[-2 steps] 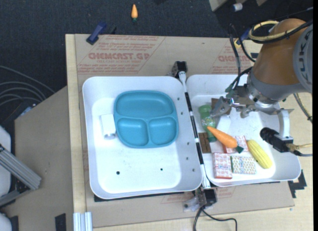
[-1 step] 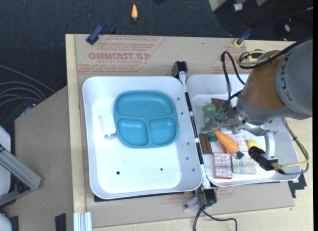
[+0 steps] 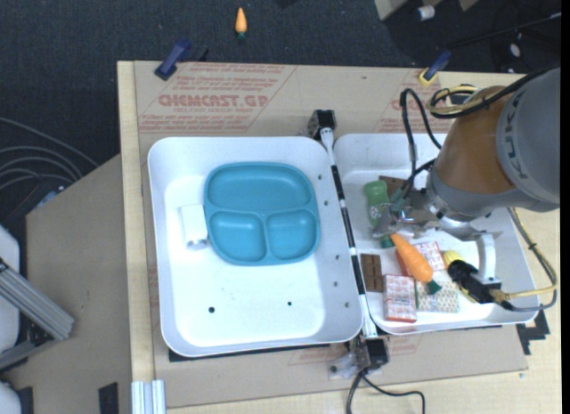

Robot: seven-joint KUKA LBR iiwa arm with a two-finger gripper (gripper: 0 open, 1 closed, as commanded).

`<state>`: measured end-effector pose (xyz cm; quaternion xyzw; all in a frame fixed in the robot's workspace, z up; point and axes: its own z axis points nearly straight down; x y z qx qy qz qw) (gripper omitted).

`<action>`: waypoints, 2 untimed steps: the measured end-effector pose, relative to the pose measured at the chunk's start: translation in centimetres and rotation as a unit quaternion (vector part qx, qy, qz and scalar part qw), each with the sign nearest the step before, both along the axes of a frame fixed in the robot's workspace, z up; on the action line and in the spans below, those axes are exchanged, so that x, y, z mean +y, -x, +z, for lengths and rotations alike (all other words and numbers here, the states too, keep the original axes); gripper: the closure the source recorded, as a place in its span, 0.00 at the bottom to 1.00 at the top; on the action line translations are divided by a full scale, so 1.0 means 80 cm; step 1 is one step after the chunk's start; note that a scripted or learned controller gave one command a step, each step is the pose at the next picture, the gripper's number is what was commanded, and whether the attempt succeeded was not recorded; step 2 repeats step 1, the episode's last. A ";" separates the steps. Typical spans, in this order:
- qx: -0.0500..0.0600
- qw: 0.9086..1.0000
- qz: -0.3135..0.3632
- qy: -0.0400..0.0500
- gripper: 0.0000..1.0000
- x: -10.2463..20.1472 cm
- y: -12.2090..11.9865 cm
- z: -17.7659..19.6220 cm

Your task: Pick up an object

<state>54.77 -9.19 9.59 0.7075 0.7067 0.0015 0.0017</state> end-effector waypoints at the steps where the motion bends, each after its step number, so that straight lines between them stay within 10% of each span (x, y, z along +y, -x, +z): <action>1: 0.002 1.000 0.001 0.000 1.00 0.045 -0.036 0.187; 2: 0.002 1.000 0.001 0.000 1.00 0.045 -0.036 0.187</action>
